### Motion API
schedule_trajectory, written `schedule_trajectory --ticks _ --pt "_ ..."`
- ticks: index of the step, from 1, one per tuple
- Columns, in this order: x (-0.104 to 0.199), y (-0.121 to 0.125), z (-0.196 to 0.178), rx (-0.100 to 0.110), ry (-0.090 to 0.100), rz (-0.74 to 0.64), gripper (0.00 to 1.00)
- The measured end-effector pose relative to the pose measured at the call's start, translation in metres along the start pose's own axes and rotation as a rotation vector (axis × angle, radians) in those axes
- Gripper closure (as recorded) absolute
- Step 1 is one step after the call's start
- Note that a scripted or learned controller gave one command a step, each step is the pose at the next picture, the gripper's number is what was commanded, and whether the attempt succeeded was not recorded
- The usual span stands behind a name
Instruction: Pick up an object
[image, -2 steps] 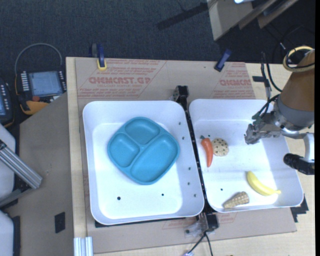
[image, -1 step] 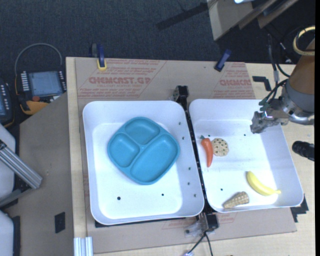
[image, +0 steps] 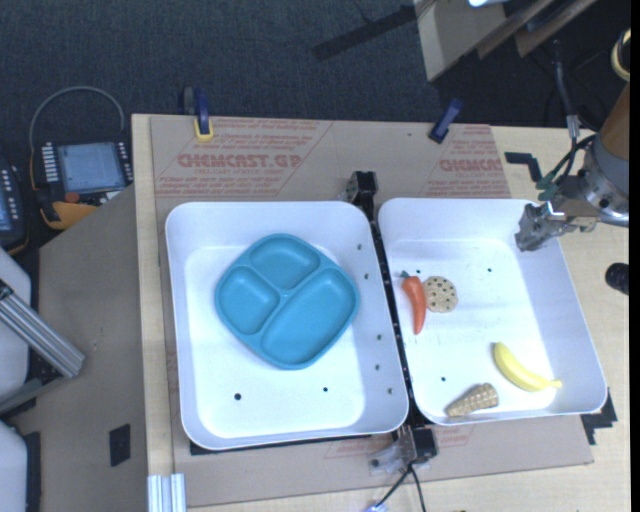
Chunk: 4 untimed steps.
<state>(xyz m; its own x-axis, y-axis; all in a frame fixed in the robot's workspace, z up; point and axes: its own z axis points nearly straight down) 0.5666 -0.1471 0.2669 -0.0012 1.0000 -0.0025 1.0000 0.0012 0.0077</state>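
In the right bin (image: 560, 290) lie an orange carrot (image: 414, 302), a round speckled cookie (image: 439, 294) touching it, a yellow banana (image: 522, 368) and a tan waffle cone (image: 473, 400) near the front wall. A blue divided plate (image: 287, 299) sits in the left bin (image: 200, 330). My gripper (image: 532, 228) hangs over the right bin's far right corner, apart from all the objects, with nothing seen in it.
The arm (image: 600, 170) reaches in from the upper right with cables around it. A black clamp (image: 362, 186) sits where the bins meet at the back. A small screen device (image: 88, 165) lies off the bench at left.
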Motion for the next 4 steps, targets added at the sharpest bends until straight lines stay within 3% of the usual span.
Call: schedule_trajectory --ticks 4 --pt "0.216 0.009 0.034 0.013 0.004 -0.004 1.00"
